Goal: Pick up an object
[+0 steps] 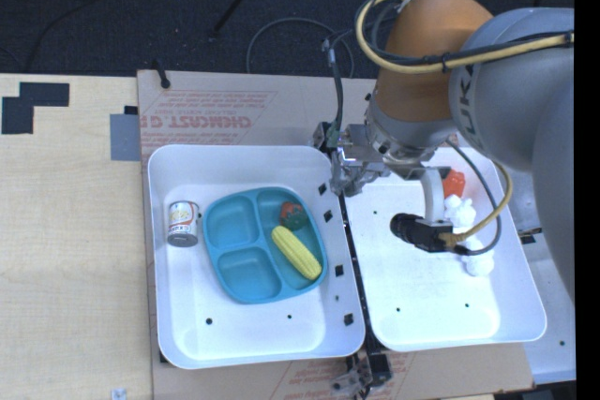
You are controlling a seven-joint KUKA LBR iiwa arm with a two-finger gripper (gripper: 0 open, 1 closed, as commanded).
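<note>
Over the right bin (441, 314) on the pale wooden table (66, 229), the grey arm (525, 108) reaches in, its gripper (345, 178) low at the divide between the two bins, near their far edge. Whether the jaws are open or closed cannot be told, and nothing shows between them. The left bin (244, 333) holds a blue divided tray (246, 281). A yellow corn cob (296, 252) lies along the tray's right side. A small can (183, 223) stands just left of the tray. A small red-and-green piece (292, 214) sits in the tray's far right compartment.
</note>
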